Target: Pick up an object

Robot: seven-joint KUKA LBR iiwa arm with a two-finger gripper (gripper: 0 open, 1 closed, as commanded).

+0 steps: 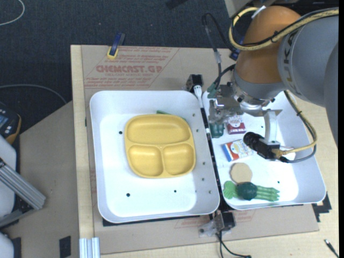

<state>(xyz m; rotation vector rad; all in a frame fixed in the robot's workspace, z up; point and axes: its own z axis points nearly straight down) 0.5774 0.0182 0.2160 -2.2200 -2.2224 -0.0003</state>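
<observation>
At the near end of the right bin (317,181) lies a green toy (252,191) with a dark round middle. Just beyond it sits a tan disc (241,172), then a small red, white and blue packet (236,150), then a red and white item (235,127). These are the candidates for the pick, all in that bin and far enough apart that each could be taken alone.

The gripper (217,123) stands low at the bin's left wall, toward the far end. It points down just beside the red and white item. Whether it is wide, narrow or clasping anything cannot be told.

A good pick likely calls for centring squarely over one thing before descending. It should also keep off the wall, where the gripper could catch the rim. The flat packet and disc look hard to pinch; the toy's raised middle looks easier.

The arm (312,47) comes in from the right and far side. Its orange band (269,26) sits above a wrist turned straight down over the bin's far half.
</observation>
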